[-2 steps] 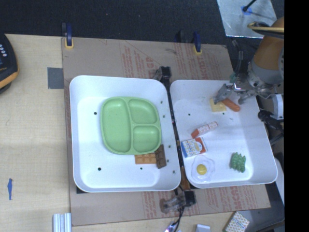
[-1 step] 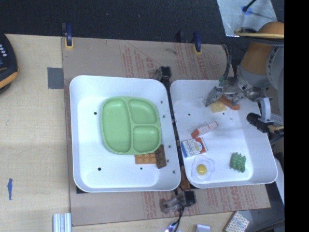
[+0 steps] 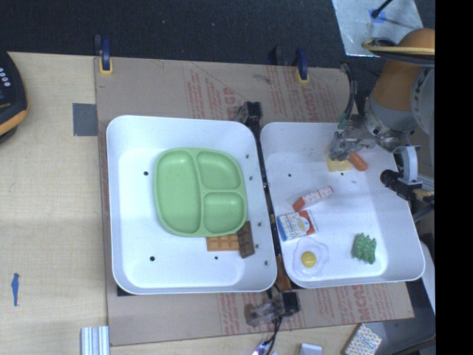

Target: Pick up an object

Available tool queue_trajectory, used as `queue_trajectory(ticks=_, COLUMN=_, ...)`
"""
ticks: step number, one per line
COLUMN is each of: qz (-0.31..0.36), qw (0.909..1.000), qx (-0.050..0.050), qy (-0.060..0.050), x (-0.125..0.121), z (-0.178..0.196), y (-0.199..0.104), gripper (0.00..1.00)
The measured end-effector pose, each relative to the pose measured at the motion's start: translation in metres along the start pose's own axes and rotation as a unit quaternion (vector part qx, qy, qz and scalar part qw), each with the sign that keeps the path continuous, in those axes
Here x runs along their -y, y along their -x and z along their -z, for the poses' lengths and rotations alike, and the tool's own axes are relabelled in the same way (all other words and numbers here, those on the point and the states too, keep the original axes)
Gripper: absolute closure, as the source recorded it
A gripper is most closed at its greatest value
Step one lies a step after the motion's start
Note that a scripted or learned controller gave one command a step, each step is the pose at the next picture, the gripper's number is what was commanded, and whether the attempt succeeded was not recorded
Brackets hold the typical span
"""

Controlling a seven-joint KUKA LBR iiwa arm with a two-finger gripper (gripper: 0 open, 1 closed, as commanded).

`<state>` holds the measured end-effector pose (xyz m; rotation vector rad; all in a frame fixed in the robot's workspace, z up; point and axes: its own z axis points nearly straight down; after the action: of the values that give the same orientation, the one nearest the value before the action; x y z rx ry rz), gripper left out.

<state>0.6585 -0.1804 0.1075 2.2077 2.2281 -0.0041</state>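
Observation:
My gripper [image 3: 344, 148] reaches into the back of the right bin [image 3: 399, 220] from the right, low over a pale yellow block [image 3: 339, 166] and an orange piece [image 3: 358, 161]. Nearer the middle of that bin lies a red and white stick pack [image 3: 313, 197]. A small blue and white packet [image 3: 295, 225] sits below it. A fried egg toy [image 3: 309, 259] and a green leafy toy [image 3: 363, 248] lie near the front rim.
The left bin [image 3: 129, 198] holds a green divided plate [image 3: 200, 191], with an orange brick [image 3: 222, 243] and a brown brick [image 3: 245, 239] at its front edge. Clamps [image 3: 253, 112] grip the seam between the bins at back and front.

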Motion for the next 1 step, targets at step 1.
queue_trajectory(ticks=1, qz=0.0, qw=1.0, qx=-0.003, qy=0.003, x=-0.0007, z=0.0992, y=-0.0476, gripper=1.0)
